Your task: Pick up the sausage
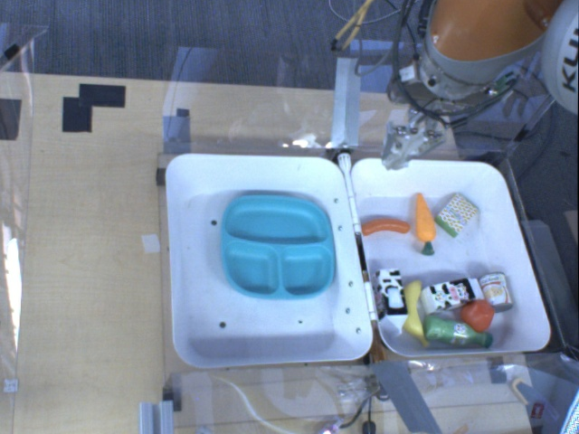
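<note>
1. Pale wood made up the bench (90,269) we looked down on, with two shallow white bins set side by side and dark carpet beyond its far edge.
2. We found the sausage (385,227) in the right bin (507,197), lying flat and crosswise near the wall shared with the left bin, with bare white floor on its near and far sides; we judged this open spot made it easy to reach from above.
3. Just beside the sausage's right end stood out a carrot (423,221), lying lengthwise, close but apparently not touching, and a small chequered box (457,214) sat farther right.
4. Toward the near wall we saw toy groceries crowded together: a milk carton (389,293), a banana (412,313), a green bottle (456,333), a tomato (478,315) and a small can (495,290).
5. We noted a blue divided plate (277,256) alone in the left bin (190,242).
6. We saw the gripper (404,147) hanging over the right bin's far rim, well apart from the sausage, holding nothing and touching nothing; how wide its pincer stood we could not tell.
</note>
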You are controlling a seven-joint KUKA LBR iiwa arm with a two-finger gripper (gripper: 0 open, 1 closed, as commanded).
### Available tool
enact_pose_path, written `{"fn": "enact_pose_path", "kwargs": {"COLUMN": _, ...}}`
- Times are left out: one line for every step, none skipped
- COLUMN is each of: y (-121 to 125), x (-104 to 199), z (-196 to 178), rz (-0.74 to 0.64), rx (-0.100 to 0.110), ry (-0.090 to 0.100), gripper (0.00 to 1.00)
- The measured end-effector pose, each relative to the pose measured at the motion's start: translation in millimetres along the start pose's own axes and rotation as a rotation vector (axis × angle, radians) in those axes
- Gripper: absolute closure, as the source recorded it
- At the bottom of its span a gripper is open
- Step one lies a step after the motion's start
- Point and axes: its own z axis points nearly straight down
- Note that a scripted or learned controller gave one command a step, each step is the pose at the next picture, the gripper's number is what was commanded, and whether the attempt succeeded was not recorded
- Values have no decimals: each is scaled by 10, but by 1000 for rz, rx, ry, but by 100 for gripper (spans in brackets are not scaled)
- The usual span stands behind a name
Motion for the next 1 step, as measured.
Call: {"fn": "enact_pose_path", "kwargs": {"y": 145, "x": -492, "z": 1058, "rz": -122, "rx": -8, "ry": -1, "gripper": 100}}
